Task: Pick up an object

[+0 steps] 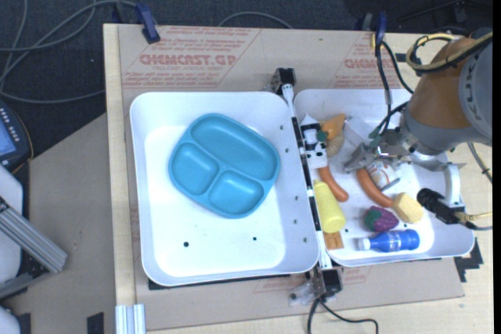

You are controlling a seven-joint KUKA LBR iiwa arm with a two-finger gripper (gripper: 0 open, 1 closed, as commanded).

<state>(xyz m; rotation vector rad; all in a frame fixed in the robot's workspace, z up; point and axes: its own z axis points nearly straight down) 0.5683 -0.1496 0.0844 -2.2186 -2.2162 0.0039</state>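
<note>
My gripper (358,157) is low in the right bin (356,103), near its middle, on the arm that reaches in from the right. Just below it lies an orange sausage (369,186). An orange carrot-like piece (335,126) lies up and to its left. A red-orange hot dog (334,184) and a yellow cylinder (329,210) lie along the bin's left side. Nothing shows between the gripper and any of these.
At the right bin's front lie a purple item (382,220), a pale yellow block (408,207), a blue bottle (395,241) and a small orange piece (333,241). A black-and-green item (312,137) sits by the divider. The left bin (149,168) holds a blue divided plate (224,165).
</note>
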